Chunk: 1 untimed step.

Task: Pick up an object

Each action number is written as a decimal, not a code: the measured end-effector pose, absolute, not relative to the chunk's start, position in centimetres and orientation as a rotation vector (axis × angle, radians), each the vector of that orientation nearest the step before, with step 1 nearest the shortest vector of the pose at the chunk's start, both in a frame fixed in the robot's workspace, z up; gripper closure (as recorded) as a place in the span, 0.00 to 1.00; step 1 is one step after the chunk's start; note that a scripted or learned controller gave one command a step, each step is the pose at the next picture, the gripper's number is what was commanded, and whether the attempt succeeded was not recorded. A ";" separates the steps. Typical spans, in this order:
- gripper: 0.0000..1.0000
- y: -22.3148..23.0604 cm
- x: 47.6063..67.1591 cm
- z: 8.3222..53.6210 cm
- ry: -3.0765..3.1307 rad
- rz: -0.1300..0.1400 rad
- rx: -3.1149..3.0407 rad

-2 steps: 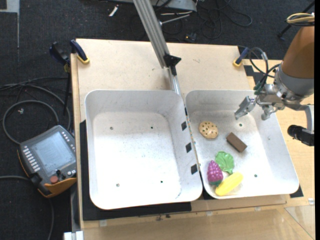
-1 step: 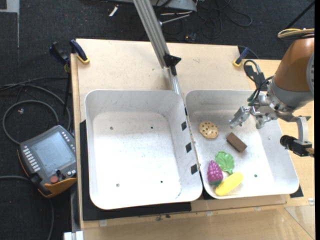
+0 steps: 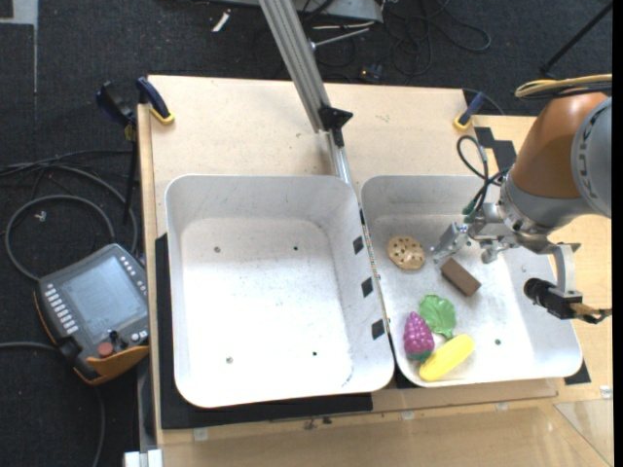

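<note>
The right bin holds a round tan cookie, a brown block, a green leaf, a purple grape bunch and a yellow piece. My gripper hangs over the middle of this bin, just above and behind the brown block and to the right of the cookie. Its two metal fingers are spread apart and open, with nothing between them. The grey and orange arm comes in from the right.
The left bin sits beside the right one, sharing a raised middle wall. A slanted metal rail crosses the back of the bench. A black fitting juts over the right bin's right side.
</note>
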<state>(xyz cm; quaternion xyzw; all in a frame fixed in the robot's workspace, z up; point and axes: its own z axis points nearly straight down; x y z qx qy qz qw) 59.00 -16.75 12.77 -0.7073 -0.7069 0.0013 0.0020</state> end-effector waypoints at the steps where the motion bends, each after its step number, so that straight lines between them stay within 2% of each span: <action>1: 1.00 -16.8 59.2 14.1 -2.221 -0.001 -2.224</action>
